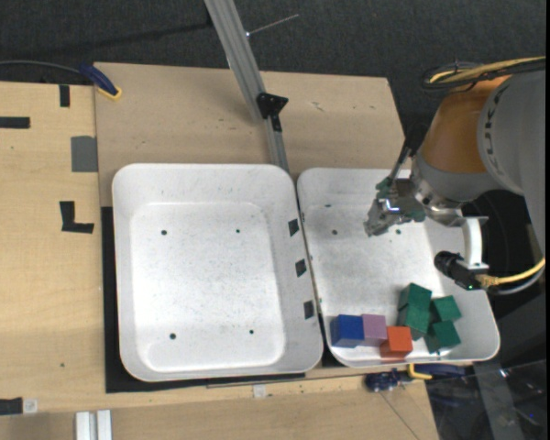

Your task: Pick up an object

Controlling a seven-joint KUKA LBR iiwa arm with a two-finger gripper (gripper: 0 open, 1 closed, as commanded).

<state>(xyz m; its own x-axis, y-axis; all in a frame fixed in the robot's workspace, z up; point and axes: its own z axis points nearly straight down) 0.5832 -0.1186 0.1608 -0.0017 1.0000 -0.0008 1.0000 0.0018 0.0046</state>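
the claw point(383, 218) hangs over bare floor of the right bin point(348, 246), its grip unreadable; the blocks point(399, 324) crowd the near corner – a descent here likely grabs nothing.

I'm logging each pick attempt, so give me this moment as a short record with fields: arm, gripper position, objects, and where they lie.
arm: grey with orange band, reaching in from the right
gripper: over the upper part of the right bin, apart from the blocks
objects: blue block, purple block, orange block, green blocks
location: all clustered at the right bin's near edge, toward its right corner
left bin: white, beside the right bin
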